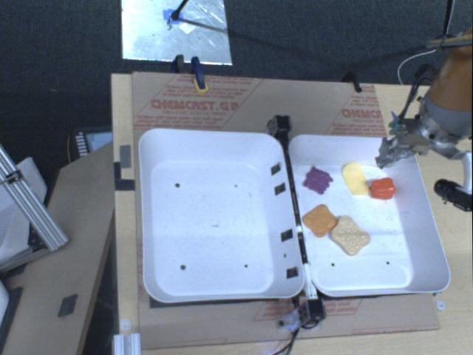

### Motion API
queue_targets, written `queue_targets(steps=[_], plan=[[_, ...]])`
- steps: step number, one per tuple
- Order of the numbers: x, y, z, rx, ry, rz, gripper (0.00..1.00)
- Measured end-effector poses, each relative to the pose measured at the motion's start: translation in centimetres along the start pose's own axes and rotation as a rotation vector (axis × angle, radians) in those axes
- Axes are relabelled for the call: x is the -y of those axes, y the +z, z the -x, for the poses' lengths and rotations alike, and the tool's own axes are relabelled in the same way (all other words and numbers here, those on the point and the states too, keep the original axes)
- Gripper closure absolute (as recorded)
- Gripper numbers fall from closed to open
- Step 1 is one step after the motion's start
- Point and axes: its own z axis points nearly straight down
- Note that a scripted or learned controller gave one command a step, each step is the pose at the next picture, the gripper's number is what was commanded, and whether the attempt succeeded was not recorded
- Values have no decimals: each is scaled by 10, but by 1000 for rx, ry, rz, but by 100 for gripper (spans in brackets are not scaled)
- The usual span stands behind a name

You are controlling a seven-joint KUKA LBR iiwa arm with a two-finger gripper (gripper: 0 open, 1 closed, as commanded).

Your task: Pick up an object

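Note:
The right bin (425,261) holds several small items: a purple piece (318,180), a pale yellow piece (355,177), a red-orange piece (382,189), an orange waffle-like piece (320,220) and a beige waffle-like piece (349,235). My gripper (387,157) hangs over the bin's upper right part, just above and right of the yellow and red pieces. Nothing shows between its fingertips, and its tip is too small and dark to read.
The left bin (151,198) lies beside the right one, with a black divider strip (290,198) between them. A foil sheet (176,21) lies beyond the bench at the top. A cable (414,58) loops near the arm at the upper right.

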Motion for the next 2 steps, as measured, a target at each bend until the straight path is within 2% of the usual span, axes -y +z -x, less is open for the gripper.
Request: queue_targets(steps=[1,2], plan=[[7,-124,-57,-1,-5,11,100],[-7,-197,-137,-4,-8,7,100]])
